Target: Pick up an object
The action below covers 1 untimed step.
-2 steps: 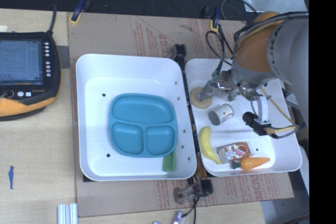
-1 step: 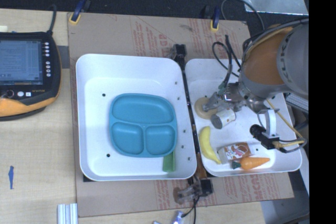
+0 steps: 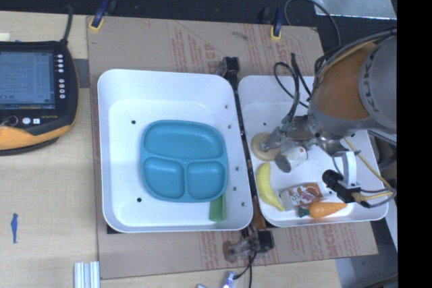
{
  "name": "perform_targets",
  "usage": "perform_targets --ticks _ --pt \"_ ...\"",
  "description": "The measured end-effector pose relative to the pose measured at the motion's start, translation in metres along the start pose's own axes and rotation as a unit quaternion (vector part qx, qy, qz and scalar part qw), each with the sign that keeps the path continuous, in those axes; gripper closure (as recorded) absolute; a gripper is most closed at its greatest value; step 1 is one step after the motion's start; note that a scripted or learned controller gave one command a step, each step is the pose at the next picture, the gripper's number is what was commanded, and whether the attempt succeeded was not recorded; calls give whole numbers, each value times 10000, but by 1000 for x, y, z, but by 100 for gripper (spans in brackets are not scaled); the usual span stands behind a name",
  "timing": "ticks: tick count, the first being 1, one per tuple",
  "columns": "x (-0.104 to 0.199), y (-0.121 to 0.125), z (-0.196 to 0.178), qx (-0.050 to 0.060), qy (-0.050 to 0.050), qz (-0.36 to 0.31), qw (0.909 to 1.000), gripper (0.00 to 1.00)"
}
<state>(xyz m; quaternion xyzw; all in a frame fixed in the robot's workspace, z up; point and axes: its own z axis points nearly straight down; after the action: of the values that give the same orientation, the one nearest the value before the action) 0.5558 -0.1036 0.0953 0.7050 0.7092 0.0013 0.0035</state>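
Banana [image 3: 268,187] lies just below the hand [image 3: 282,145]; whether the hand is closed, I cannot tell.

Robot lab: teach pendant [image 3: 34,94], clamped bench [image 3: 169,44]

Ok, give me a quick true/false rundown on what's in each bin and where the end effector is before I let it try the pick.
1. The blue divided plate lies in the left bin. True.
2. The banana lies in the left bin. False: it is in the right bin, near its left wall.
3. The carrot lies near the right bin's front edge. True.
4. The end effector is over the left bin. False: it is over the right bin, above the banana in this view.
5. A green object lies at the plate's front right corner. True.
6. The tablet sits inside a bin. False: it rests on the bench, left of both bins.
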Motion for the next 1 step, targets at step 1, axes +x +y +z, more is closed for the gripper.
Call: perform_targets --ticks 1 --pt "-17 -57 0 11 6 1 10000 0"
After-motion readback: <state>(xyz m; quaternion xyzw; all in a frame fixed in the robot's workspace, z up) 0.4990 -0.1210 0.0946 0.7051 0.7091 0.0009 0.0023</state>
